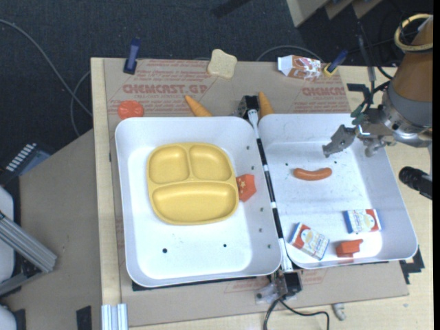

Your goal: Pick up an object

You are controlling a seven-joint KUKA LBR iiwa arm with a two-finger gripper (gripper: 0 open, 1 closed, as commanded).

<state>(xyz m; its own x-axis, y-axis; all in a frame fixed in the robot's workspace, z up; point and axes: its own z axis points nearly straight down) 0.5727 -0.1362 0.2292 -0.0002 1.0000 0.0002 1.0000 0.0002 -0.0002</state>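
Note:
My gripper (pixel 356 143) hangs over the back of the right bin (pixel 392 184), open, with nothing between its fingers (pixel 337 143). A reddish-brown sausage (pixel 311 174) lies on the bin floor just in front and to the left of it, apart from the fingers. Near the bin's front edge lie a milk carton (pixel 309 240), a second small carton (pixel 361 220) and a small red block (pixel 349 247). In the left bin (pixel 206 253) rests a yellow divided plate (pixel 191 183), with an orange-red block (pixel 245 186) at its right edge.
Behind the bins, on the cardboard, lie a bread slice (pixel 222 62), two carrots (pixel 197 106) (pixel 265 104), a blue clip (pixel 131 56), a red disc (pixel 130 109) and a small carton (pixel 300 66). A black clamp (pixel 249 106) sits between the bins' back corners.

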